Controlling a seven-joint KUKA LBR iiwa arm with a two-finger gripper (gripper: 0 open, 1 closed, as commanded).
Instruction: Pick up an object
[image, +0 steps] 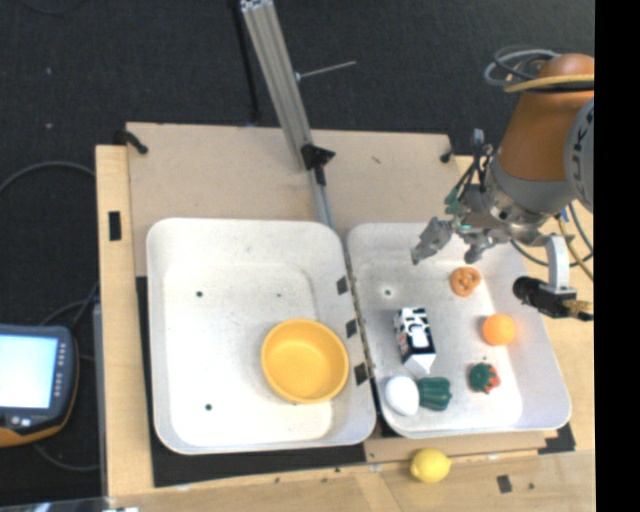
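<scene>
- Camera view, looking down at a slant: the two-finger gripper (452, 244) hangs over the far part of the right shallow white bin (380, 250), its fingers spread apart with nothing between them, so it is released and empty.
- It sits just beside and above the small round orange ridged object (464, 281), which looks the likeliest target; that is my reading of the pose, not a certainty.
- The right bin holds six loose things, scattered apart enough to leave finger room around most: the ridged orange piece, one smooth orange ball (498, 329), one black-and-white printed carton (415, 334), one white egg-shaped object (402, 395), one dark green block (435, 392) and one small red-and-green toy (484, 378).
- The white egg and the green block lie touching or nearly so, a harder pick.
- The left shallow white bin (200, 270) holds a single yellow plastic bowl (305, 360), upright.
- One yellow lemon-like ball (430, 465) rests outside both bins, on the bench's near edge.
- A grey metal post (285, 90) slants up from between the bins.
</scene>
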